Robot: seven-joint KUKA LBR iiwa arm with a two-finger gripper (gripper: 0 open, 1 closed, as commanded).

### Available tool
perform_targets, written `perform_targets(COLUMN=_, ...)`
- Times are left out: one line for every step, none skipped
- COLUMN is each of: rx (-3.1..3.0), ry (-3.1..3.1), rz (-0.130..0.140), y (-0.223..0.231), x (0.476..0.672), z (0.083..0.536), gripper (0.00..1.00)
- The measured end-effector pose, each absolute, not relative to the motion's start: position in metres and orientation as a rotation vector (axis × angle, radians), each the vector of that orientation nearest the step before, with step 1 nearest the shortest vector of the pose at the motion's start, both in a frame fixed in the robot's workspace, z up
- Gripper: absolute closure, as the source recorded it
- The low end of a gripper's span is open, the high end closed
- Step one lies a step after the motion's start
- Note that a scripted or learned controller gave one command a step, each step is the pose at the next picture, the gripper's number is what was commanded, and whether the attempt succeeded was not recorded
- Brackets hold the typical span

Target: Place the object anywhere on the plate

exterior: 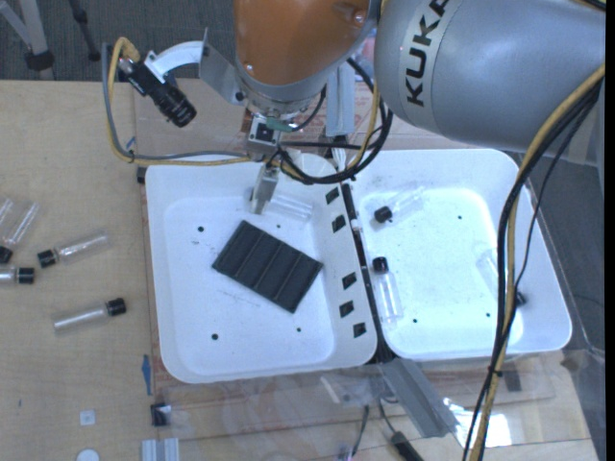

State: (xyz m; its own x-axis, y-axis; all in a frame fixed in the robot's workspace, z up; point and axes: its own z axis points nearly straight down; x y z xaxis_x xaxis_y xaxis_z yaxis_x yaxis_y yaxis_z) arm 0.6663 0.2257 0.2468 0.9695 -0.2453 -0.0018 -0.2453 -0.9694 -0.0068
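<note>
Overhead, the grey KUKA arm (480,56) with its orange band (293,17) fills the twelve-to-two o'clock part of the view, its gripper (263,188) reaching down over the left bin (183,344). That bin holds the plate (267,265), a dark, flat, ribbed rectangle lying turned at an angle near the bin's middle. At about twelve o'clock from the plate lies a clear plastic tube (286,204), the object, on the bin floor just beside the gripper's tip and apart from the plate; whether the fingers are apart or closed on it cannot be told. The right bin (538,257) holds more clear tubes with black caps: one at its eleven o'clock (399,206) and one along its nine o'clock wall (384,284). Several capped tubes (88,313) lie on the wooden bench (67,161) at nine o'clock.
</note>
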Motion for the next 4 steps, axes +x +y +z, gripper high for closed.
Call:
perform_targets(rx=-3.101, ry=0.394, rz=0.001, y=0.227, x=0.667, z=0.257, gripper=1.00)
perform_targets(rx=-3.102, ry=0.393, rz=0.002, y=0.227, x=0.667, z=0.257, gripper=0.00)
perform_targets(rx=-3.092, ry=0.400, rz=0.000, y=0.228, x=0.667, z=0.267, gripper=1.00)
perform_targets(rx=-3.093, ry=0.400, rz=0.001, y=0.228, x=0.667, z=0.267, gripper=0.00)
